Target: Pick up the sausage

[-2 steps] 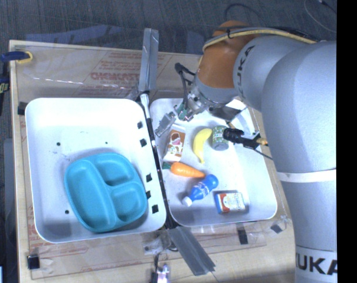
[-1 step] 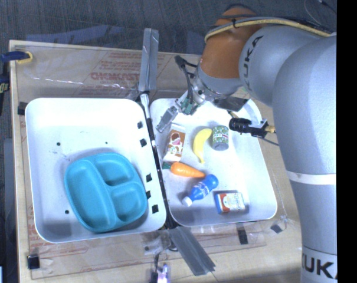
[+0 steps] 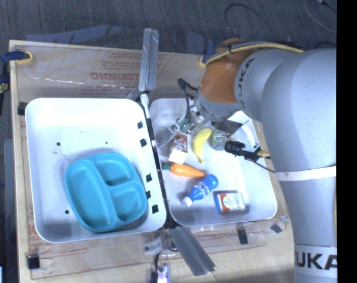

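Here, gripper [image 3: 187, 121] low in right bin [image 3: 261, 202], beside banana [image 3: 200, 143]; finger state indiscernible; carrot [image 3: 187, 170] and bottle [image 3: 202, 190] nearby.

The bulky, smooth grey metal arm [image 3: 296, 117] carries an orange band [image 3: 220, 78], black "KUKA" lettering and a thin black cable.

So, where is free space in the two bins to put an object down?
Left bin: bare floor above the blue tray, toward the far wall. Right bin: crowded; banana, carrot, blue bottle and small carton lie close, with the hand at the far end.
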You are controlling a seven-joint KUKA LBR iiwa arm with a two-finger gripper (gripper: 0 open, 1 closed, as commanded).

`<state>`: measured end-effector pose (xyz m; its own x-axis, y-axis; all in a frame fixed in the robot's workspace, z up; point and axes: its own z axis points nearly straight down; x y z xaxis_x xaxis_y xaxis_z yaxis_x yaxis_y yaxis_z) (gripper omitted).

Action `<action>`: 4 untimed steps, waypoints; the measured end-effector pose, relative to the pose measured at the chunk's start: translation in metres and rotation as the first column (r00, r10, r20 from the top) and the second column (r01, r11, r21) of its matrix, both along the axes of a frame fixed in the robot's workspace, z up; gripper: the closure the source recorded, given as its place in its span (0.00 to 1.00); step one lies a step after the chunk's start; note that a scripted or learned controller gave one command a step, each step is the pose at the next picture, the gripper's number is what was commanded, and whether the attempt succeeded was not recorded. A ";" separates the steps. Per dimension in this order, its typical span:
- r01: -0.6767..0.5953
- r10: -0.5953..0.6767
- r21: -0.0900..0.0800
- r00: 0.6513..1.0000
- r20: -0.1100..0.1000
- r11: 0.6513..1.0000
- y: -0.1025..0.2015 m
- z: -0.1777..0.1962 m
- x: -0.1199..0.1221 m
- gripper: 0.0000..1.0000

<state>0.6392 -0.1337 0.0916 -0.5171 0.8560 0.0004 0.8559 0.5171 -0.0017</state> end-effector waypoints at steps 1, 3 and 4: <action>-0.004 0.004 -0.001 1.000 0.002 1.000 0.000 0.011 0.001 1.00; -0.131 0.131 0.000 0.991 -0.001 0.991 0.086 0.111 -0.002 1.00; -0.504 0.504 -0.002 0.864 0.004 0.864 0.102 0.163 -0.005 1.00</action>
